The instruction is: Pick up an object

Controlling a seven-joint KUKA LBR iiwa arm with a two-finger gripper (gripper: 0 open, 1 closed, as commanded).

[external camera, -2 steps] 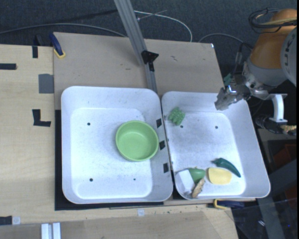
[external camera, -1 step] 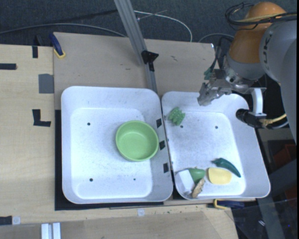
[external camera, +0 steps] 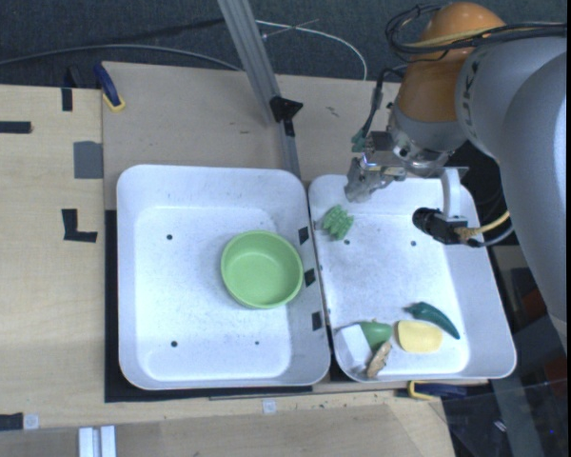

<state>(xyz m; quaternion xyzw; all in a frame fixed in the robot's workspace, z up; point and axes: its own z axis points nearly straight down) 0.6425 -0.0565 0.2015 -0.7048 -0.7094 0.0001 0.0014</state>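
Fingers' spread unreadable, gripper above right bin, wooden bench around.

Lighting even, moderately bright, from overhead. Soft shadow inside round green plastic bowl. Mild glare on two shallow white plastic bins. Overall img slightly soft, grainy; big grey arm at right blurred.
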